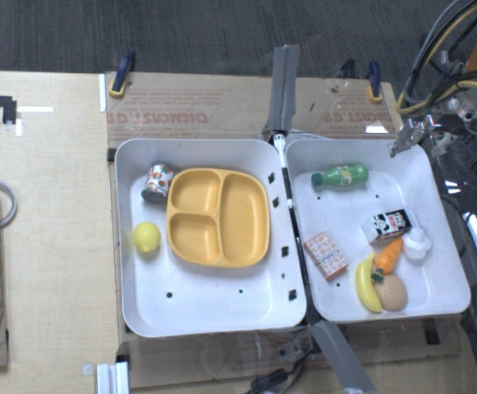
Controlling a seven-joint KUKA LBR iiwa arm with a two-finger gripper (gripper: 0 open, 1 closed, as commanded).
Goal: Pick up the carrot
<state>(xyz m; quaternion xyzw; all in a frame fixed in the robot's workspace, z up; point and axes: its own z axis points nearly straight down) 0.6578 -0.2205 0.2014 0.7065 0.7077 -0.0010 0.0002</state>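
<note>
Carrot (390, 254) looks light, rigid and smooth, wedged between banana (367, 286) and milk carton (388, 224); you grip its thick middle; gripper (408, 136) finger state cannot be told.

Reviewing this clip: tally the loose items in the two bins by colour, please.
Yellow: 3 - lemon, divided plate, banana
Green: 1 - bottle
Orange: 1 - carrot
Other or mixed: 5 - can, pink box, carton, white item, tan item
Total: 10
</note>
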